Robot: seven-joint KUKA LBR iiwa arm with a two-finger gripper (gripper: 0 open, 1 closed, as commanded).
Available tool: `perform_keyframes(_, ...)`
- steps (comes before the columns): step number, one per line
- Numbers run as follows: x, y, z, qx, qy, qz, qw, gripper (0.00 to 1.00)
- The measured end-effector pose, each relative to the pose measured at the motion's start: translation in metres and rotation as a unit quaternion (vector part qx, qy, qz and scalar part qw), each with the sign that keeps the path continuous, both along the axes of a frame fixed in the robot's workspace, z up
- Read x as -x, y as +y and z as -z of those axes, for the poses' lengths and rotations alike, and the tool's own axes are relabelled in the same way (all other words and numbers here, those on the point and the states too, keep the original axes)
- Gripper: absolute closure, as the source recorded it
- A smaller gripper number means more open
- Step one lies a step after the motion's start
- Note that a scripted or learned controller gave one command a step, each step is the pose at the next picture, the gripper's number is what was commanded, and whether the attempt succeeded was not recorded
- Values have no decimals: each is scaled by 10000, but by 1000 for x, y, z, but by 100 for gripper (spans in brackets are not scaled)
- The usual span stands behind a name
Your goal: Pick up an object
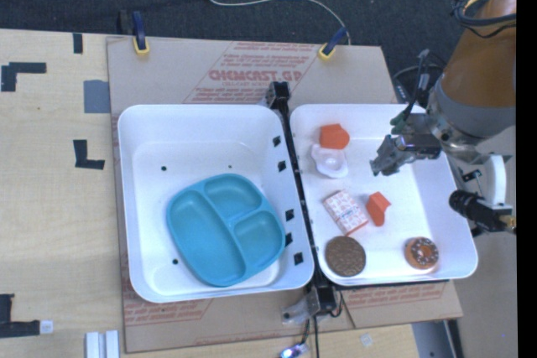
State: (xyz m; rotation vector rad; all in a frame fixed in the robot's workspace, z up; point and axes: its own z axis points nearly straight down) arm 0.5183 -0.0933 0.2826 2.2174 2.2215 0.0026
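Plainly the job stood at the approach step: the gripper (388, 163) hung over the right bin (436, 205) with nothing between its jaws, though whether they were parted or closed I could not tell. Well off to their left lay the blue divided plate (225, 228) in the left bin (143, 147); nearer left sat the orange block (334, 136) and white cup (331, 163), and just below the jaws the small orange wedge (378, 208), likely the handiest pick, calling for a short drop and a closing.

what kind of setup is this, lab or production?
Most likely a lab bench for robot pick-up trials. Two white bins sit on a cardboard sheet held by clamps, toy food such as a donut lies in the right bin, and the arm's gripper hangs over it.
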Motion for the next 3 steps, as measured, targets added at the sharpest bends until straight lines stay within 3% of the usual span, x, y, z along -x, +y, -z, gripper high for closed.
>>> perform_keyframes(3, 3, 146, 37, -7, 33, -19, 10000, 100)
